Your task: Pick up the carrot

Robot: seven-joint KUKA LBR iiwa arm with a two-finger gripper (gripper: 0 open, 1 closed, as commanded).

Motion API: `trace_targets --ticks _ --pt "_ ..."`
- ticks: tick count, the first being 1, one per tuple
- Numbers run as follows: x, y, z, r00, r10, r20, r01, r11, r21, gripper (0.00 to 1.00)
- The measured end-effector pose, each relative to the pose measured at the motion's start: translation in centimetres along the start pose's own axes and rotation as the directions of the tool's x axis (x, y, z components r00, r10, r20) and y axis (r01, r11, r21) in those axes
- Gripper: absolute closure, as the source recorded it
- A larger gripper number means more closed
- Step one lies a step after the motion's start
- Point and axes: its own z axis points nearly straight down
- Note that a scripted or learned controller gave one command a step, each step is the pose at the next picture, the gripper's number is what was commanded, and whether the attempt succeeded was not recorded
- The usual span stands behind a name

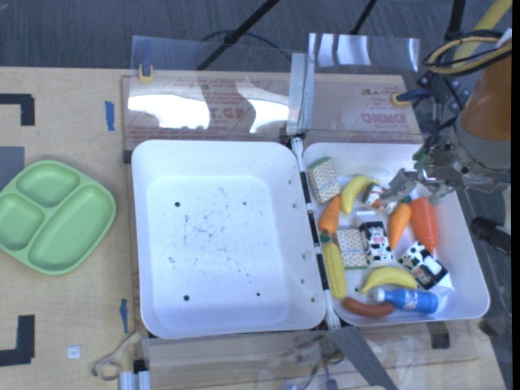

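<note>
sausage (365,307) at right bin's front | carrot (424,222) orange, tapered, lying loose | gripper (409,187) state unreadable

Scene bright and even, light from overhead. Strong glare on the clear panels (244,108) behind the bins, w/ white streaks washing out the print there. White bin (219,234) on the left is near blown out; its walls throw only soft, faint shadows. Overall res low, small items in the right bin (467,295) slightly soft. Arm (487,112) at right edge blurry, orange smeared.
</note>
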Motion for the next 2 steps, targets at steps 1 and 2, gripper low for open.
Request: trace_targets --ticks 1,2 --pt "-1.8 -2.2 -2.0 0.996 0.093 0.001 -0.093 0.996 -0.003 0.0" --pt "-1.2 -1.6 4.9 0.983 0.183 0.0 -0.183 0.983 0.001 0.0"
